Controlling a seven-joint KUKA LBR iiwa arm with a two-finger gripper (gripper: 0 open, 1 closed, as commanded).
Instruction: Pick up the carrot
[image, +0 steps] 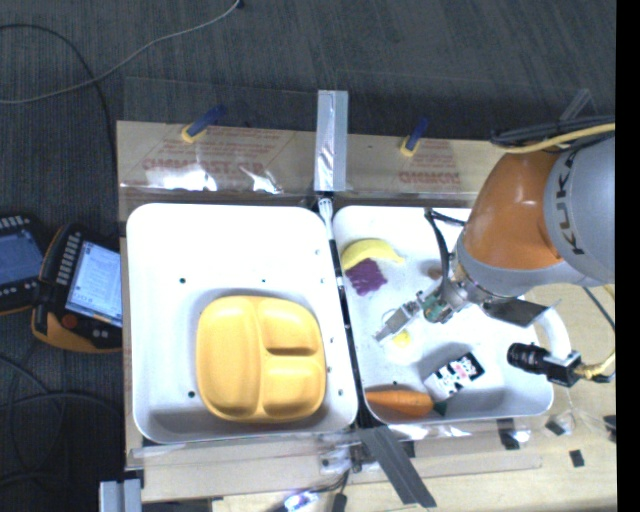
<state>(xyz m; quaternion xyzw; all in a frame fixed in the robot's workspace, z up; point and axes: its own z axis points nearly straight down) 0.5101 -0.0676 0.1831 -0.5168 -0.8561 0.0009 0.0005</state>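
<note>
Camera view. Right white bin (520, 400): long orange carrot (399, 402) lying along the lower wall, lower centre of the frame; black-and-white small box (455, 372) just right of it; yellow banana (368, 251) and purple lumpy item (365, 276) touching at upper left. Grey arm's jaws (395, 322) released, grasping nothing, above the carrot and apart from it. Left white bin (160, 300): yellow compartment tray (262, 357).
</note>
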